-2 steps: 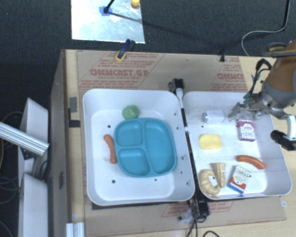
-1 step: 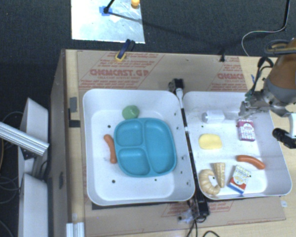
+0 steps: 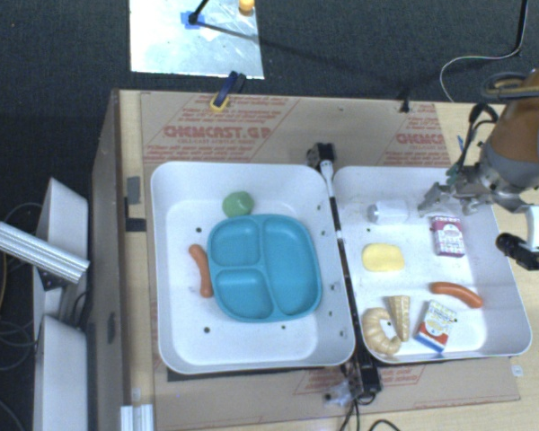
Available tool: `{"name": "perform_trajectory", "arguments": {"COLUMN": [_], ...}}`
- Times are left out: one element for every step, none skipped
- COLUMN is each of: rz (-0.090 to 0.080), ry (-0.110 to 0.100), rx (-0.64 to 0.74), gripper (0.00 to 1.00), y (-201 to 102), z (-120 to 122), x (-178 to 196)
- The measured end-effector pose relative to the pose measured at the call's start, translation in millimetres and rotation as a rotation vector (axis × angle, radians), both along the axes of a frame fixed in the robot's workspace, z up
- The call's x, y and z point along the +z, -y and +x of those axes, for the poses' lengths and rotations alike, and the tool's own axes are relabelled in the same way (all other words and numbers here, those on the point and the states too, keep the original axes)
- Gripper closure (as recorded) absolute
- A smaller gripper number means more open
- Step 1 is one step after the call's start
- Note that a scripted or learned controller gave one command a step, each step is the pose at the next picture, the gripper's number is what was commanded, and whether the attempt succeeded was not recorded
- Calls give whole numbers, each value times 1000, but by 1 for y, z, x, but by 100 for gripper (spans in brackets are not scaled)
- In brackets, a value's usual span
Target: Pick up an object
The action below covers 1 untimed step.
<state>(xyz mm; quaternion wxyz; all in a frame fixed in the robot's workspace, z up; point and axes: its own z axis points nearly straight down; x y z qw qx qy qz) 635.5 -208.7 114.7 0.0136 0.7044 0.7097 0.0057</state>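
gripper (image 3: 449, 196): up at the far edge of the right bin (image 3: 512, 330)
nearest thing: small pink packet (image 3: 447, 236), just below it, standing upright
fingers: can't tell if spread

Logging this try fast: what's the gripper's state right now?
Gripper: cannot be told; it hangs over the right bin, above the maroon packet, with nothing seen in it.

Hand (image 3: 453, 197) above right bin (image 3: 517, 305); blue tray (image 3: 262, 268) in left bin (image 3: 175, 241)

Tray (image 3: 263, 268) in left bin (image 3: 175, 330), sausage (image 3: 200, 270) beside.
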Motion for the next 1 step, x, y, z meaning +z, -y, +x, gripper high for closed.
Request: {"name": "perform_trajectory", "arguments": {"rz": [10], "ry": [-25], "rx": [-3], "gripper": [0], "y": [-22], "z": [-4], "x": [-7]}}
